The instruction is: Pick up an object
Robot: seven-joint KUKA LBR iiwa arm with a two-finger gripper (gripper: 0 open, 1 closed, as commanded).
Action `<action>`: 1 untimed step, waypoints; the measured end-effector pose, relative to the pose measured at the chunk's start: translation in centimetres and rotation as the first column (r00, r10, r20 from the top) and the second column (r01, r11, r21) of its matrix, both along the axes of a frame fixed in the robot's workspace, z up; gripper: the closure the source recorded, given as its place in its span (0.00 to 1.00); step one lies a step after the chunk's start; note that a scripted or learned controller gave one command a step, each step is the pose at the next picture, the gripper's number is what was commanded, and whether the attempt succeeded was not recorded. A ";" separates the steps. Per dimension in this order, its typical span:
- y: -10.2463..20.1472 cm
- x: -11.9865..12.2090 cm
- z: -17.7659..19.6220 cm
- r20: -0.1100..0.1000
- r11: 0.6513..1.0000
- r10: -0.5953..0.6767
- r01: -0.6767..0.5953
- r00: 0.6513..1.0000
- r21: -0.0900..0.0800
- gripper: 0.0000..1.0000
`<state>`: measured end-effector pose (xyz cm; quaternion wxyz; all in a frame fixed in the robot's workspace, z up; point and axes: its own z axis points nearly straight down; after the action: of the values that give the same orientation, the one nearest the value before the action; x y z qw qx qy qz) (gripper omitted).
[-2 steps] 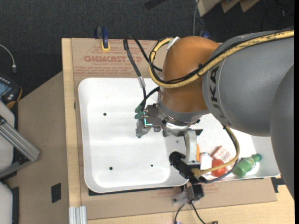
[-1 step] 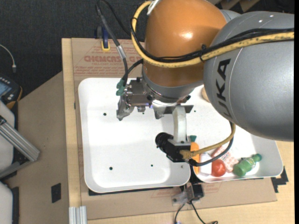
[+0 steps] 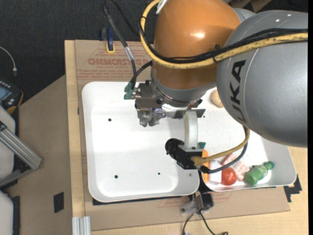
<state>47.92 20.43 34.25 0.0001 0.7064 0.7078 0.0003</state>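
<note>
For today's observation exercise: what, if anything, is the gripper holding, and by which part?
Cannot be told. The gripper hangs over the left bin, its tips hidden; no object is visible there.

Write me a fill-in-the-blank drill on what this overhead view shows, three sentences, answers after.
1. The green bottle lies in the bin on the view's ____ side.
2. The round object just left of the green bottle is ____ in colour.
3. The large dome of the arm above the bins is ____ in colour.

Missing words: right; red; orange
</note>
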 end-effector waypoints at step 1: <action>2.0 0.5 -13.1 -0.014 1.000 -0.002 0.002 1.000 -0.006 1.00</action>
<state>48.42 22.47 21.18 -0.0029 0.7070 0.7071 -0.0068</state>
